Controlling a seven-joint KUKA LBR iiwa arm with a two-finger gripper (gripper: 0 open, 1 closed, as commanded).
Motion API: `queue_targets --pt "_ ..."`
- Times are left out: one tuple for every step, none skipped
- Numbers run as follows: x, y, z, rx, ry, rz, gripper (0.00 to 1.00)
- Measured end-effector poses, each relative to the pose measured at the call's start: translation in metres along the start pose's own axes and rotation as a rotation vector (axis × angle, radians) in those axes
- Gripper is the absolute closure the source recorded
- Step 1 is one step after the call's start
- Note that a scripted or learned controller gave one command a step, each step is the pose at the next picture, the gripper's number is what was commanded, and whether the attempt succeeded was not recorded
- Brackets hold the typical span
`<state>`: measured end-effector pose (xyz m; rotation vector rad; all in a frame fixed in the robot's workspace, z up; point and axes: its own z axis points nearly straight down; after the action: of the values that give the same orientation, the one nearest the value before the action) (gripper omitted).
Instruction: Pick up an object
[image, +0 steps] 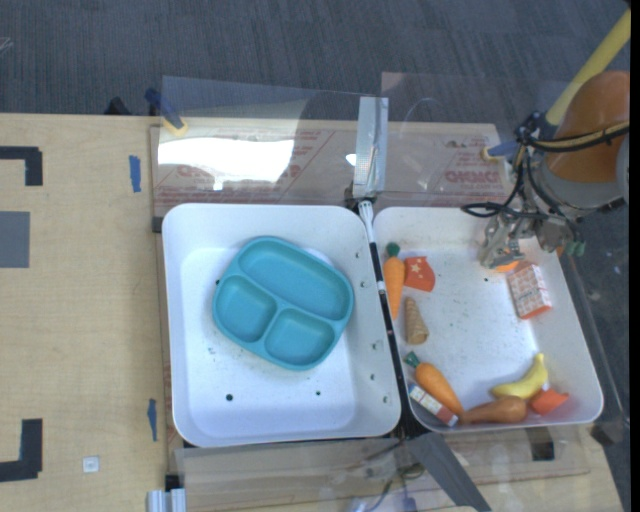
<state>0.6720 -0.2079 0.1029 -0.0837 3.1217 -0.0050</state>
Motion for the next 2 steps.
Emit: queue_targets --pt "0.002 0.0 0.002 -0.003 0.011 0.0 0.0" --pt "0.005 0.008 0.015 -0.001 0.019 -0.017 0.0"
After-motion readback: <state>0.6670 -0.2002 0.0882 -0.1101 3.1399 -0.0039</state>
